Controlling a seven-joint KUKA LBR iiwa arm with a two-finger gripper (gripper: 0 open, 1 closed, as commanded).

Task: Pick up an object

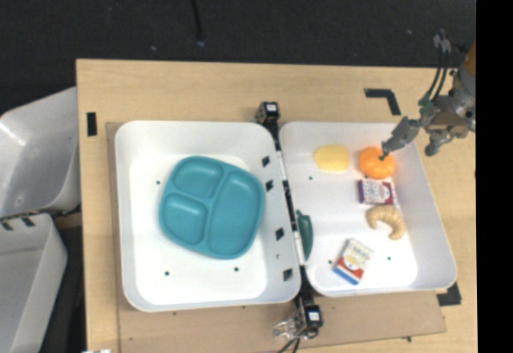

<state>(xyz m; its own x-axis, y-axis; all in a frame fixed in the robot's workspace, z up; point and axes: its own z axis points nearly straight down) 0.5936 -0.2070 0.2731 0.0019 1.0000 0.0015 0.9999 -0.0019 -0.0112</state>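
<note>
Pincer (413, 141) spread open beside orange fruit (376, 162); packet (377, 192) labels unreadable.

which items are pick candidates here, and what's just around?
Job: gripper, orange fruit, yellow lemon-like piece, purple packet, croissant, small carton.
Lying about: teal divided plate, green item at the divider.

My claw (418, 137) hangs spread over the right bin's (429, 207) far edge, one finger tip just beside the orange (376, 162). That bin also holds a yellow lump (332, 157), a purple packet (377, 192), a croissant (388, 221) and a small carton (353, 261). A teal divided plate (212, 206) lies in the left bin (136, 279).
</note>
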